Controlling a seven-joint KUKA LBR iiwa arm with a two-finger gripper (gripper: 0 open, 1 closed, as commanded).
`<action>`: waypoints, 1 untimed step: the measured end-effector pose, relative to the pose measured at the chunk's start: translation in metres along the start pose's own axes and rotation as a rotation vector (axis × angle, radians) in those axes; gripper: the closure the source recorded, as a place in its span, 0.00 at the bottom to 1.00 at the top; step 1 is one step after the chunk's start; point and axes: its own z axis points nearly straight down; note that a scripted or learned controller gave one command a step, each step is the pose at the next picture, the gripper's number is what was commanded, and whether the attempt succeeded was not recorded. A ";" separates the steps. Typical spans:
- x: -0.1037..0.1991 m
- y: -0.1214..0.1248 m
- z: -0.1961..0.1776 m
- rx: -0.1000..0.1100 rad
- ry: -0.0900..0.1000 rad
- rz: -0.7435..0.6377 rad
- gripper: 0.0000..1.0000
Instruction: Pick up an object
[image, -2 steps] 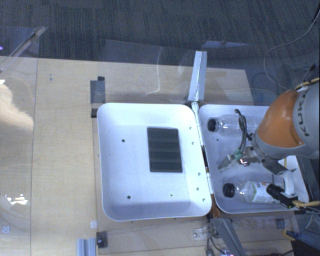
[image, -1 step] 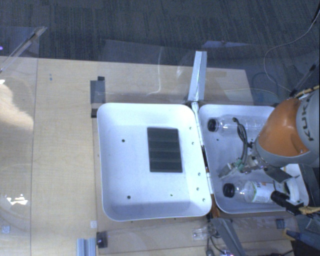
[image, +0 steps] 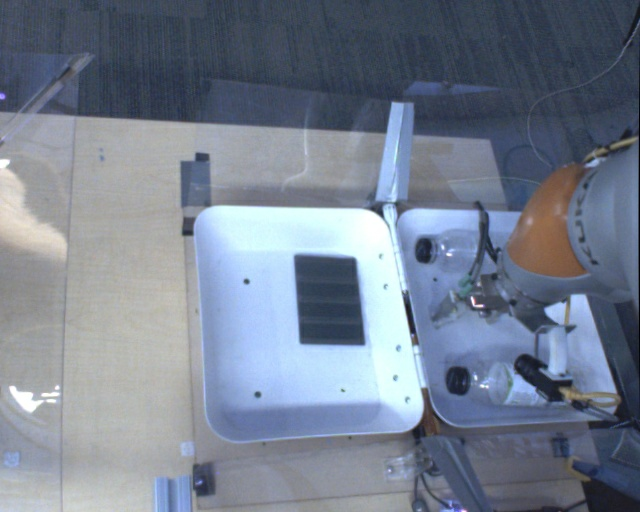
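The tool hangs low over the middle of the right bin, at the end of the grey arm with its glossy orange band. Whether the tool is spread or pressed together I cannot tell, because its tip is a blur of metal and glints. Nothing can be seen gripped in it.

Two things lie in that bin, with the tool between them. A clear bottle of thin see-through plastic with a round black cap lies on its side near the bin's upper wall in the view, its cap pointing toward the left bin. A second bottle of the same kind lies on its side near the lower wall, its cap pointing the same way. Both are near the tool, but neither touches it.

The left bin is a shallow white tray with rounded corners, a smooth matt floor and a few small dark holes. At its centre lies a flat black slab, rectangular and ribbed across in bands, with bare white floor on all sides.

The bins sit side by side with their rims almost touching, on a pale wooden desk that shows faint glare from clear sheeting. A grey metal strip rises from the gap between them. Beyond the desk is dark grey carpet.
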 end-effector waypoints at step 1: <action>-0.020 0.098 0.008 0.115 0.025 0.110 0.00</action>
